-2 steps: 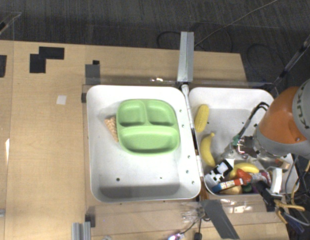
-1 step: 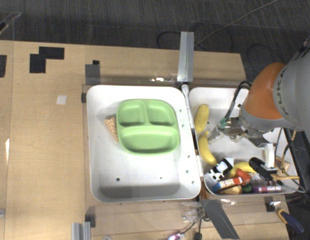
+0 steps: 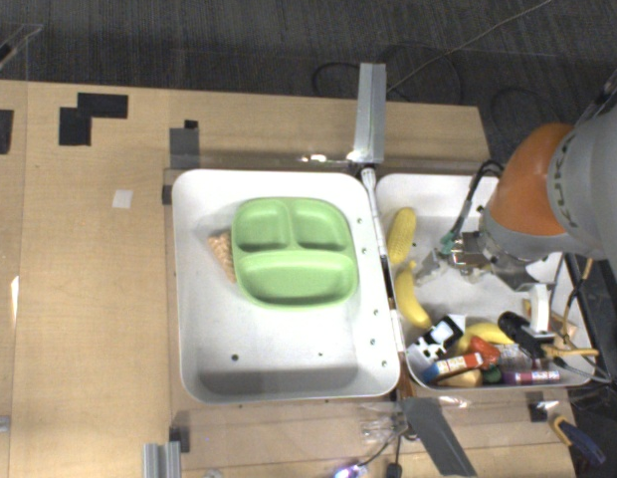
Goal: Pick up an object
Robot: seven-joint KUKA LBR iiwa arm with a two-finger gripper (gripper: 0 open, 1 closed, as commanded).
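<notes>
- Reaching in from the right, your gripper hangs low in the right bin, just beside the 2 bananas; you cannot tell whether it is spread or pinched.
- Loose clutter, markers and small toys, crowds that bin's near corner, so the bananas by the dividing wall look like the easier pick.
- Your left bin holds a green divided tray, lying flat over something tan.

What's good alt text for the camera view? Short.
A grey robot arm with an orange band reaches from the right into the right bin, its gripper poised beside two bananas near the bin's left wall, with a heap of small items at the near end. The left bin holds a green divided tray.
</notes>
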